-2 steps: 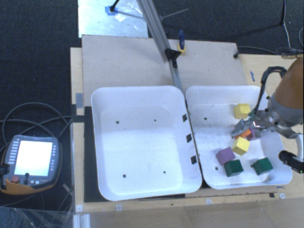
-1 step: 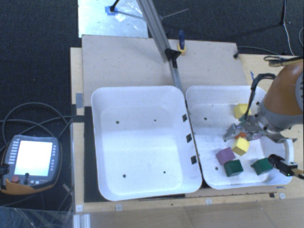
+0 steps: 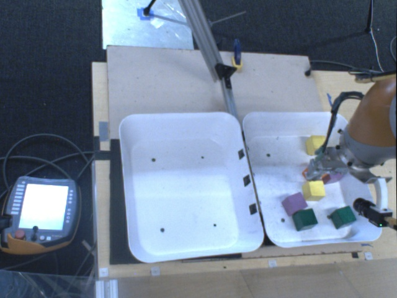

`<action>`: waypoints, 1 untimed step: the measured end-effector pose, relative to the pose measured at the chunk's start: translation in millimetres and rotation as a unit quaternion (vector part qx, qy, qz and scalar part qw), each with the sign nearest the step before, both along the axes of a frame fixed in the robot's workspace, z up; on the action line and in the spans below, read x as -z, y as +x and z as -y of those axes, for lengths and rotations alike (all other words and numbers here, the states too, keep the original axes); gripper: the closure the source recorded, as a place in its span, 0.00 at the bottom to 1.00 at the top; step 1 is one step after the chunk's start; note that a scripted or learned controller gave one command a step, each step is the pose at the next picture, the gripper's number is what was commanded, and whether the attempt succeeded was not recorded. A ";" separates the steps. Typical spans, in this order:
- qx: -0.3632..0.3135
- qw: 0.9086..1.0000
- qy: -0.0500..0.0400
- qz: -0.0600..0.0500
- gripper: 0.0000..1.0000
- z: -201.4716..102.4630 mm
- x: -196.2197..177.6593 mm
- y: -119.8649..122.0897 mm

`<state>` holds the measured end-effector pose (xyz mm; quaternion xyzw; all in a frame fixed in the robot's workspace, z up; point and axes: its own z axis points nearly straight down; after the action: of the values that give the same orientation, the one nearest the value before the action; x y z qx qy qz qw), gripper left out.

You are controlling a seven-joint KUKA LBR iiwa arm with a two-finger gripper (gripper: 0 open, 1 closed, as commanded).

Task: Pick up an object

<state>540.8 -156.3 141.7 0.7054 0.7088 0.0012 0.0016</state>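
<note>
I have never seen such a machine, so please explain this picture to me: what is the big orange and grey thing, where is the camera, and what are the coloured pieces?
The camera looks down on a bench from above. The grey and orange shape is a robot arm; its gripper is low in the right bin. In that bin lie two yellow blocks, a purple block and two green blocks. Whether the gripper holds anything is unclear. The left bin sits beside it. A control tablet lies at the left.
</note>
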 end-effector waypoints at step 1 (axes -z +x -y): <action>0.000 1.000 -0.001 0.002 1.00 8.9 -57.4 7.5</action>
<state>548.3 -165.2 199.1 0.7057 0.7085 0.0018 0.0037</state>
